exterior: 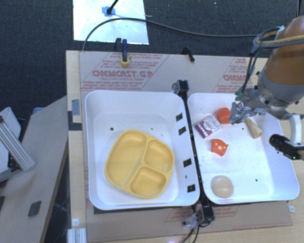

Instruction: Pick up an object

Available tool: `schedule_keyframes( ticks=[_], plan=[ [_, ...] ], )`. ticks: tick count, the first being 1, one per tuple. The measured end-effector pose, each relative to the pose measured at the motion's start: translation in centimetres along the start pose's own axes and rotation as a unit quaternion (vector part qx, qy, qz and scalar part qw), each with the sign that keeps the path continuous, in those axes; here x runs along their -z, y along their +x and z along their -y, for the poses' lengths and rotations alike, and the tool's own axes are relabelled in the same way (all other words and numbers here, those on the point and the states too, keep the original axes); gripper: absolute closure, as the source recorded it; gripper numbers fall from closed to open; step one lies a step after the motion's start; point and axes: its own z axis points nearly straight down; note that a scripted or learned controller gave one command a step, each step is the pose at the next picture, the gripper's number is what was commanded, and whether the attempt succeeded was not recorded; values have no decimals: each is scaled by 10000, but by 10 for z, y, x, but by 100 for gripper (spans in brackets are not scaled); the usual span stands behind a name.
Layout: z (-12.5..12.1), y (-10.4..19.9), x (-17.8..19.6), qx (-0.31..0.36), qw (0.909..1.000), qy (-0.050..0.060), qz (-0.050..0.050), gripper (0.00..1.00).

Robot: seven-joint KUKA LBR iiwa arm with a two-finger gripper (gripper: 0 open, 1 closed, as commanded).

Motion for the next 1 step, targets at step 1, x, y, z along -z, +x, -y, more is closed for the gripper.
schedule_keyframes(
  ticks=[1],
  plan=[
    [-7, 57, 1, -4, 10000, -4, 4, 100]
  ],
)
